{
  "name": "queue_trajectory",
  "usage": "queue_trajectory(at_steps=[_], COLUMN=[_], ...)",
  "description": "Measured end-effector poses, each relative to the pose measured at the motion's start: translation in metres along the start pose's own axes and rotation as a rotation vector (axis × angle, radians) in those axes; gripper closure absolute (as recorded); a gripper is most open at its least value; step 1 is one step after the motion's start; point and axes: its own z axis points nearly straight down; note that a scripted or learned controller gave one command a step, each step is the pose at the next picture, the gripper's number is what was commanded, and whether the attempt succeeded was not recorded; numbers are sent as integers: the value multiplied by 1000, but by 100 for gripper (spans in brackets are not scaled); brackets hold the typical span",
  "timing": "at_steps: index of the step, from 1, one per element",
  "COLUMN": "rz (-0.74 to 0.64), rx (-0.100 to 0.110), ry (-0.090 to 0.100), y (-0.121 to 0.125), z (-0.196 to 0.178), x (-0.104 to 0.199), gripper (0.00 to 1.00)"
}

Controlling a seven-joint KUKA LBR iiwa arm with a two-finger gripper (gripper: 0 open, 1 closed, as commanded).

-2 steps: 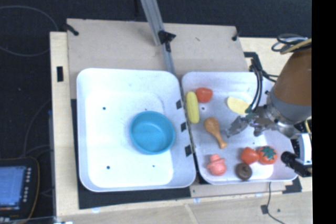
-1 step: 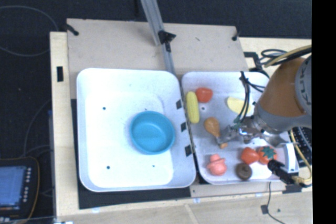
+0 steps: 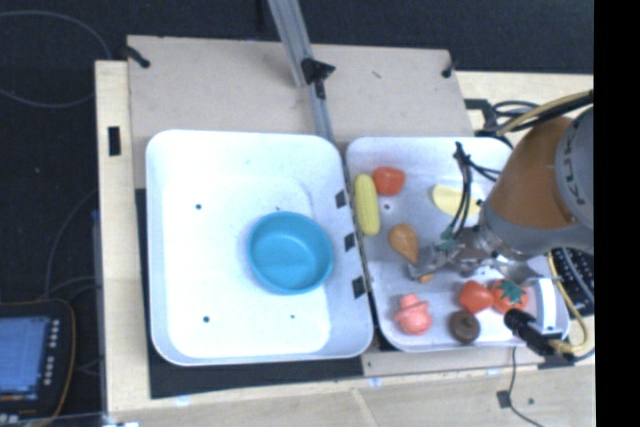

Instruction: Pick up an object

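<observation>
nearest the lens, the grey arm point(image 3: 545, 190) with its orange band reaches in from the right edge and bends down over the right bin point(image 3: 420, 153), wrist lowest, toward the bin's middle. gripper point(image 3: 432, 265): low over the bin floor, pointing leftward; whether its fingers are spread or closed cannot be told, and nothing is seen between them. tan pear-shaped piece point(image 3: 404, 241): just beside the gripper on its upper left, long axis slanting from upper left to lower right, broader end toward the gripper; contact cannot be told. yellow corn cob point(image 3: 367, 203): against the right bin's left wall, long axis running up and down the view, apart from the gripper. orange-red round fruit point(image 3: 389, 180): just beside the cob's upper end. pale yellow piece point(image 3: 452, 199): upper right of the bin, partly behind a black cable. pink figure point(image 3: 412, 313): near the bin's lower edge, below the gripper. dark brown round piece point(image 3: 463, 326): right of the pink figure. red tomato-like piece point(image 3: 476, 296): with a green top, lower right of the gripper. left bin point(image 3: 200, 165): holds a blue bowl point(image 3: 290, 251), upright, right of its centre.
</observation>
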Motion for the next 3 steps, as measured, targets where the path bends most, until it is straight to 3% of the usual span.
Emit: queue_trajectory(at_steps=[1,2,3], rz=[9,-2,-12], rx=[-9,-11,-8], ry=[1,1,1], y=[2,10,12], z=[-13,-74,-111], x=[0,-9,-10], gripper=[100,100,100])
